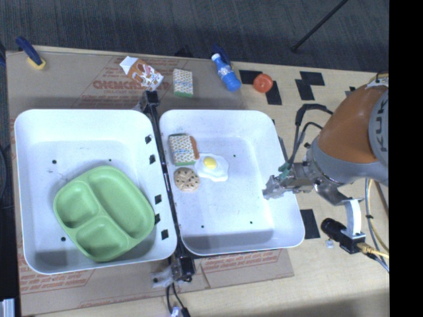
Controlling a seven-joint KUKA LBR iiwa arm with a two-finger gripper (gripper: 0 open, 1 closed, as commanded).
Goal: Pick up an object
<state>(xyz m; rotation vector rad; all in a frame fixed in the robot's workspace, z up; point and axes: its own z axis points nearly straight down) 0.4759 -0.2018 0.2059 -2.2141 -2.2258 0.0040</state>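
Against the right bin's (264, 121) left wall sit a sandwich (182, 148), a cookie (187, 179) and a fried egg (212, 168), none lifted yet. At the bin's right rim, well apart from them, hovers the gripper (277, 185), finger state impossible to tell; judging by this, the approach step is underway, and the next move calls for travelling left across the bin and descending over one piece

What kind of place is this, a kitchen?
Probably a robot test bench, not a kitchen: a grey robot arm reaches over two white bins, and the fried egg looks like a toy.

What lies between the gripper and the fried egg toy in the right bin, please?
In the camera view, just bare white bin floor separates the gripper, at the right bin's right rim, from the fried egg toy. The cookie and sandwich lie beyond the egg.
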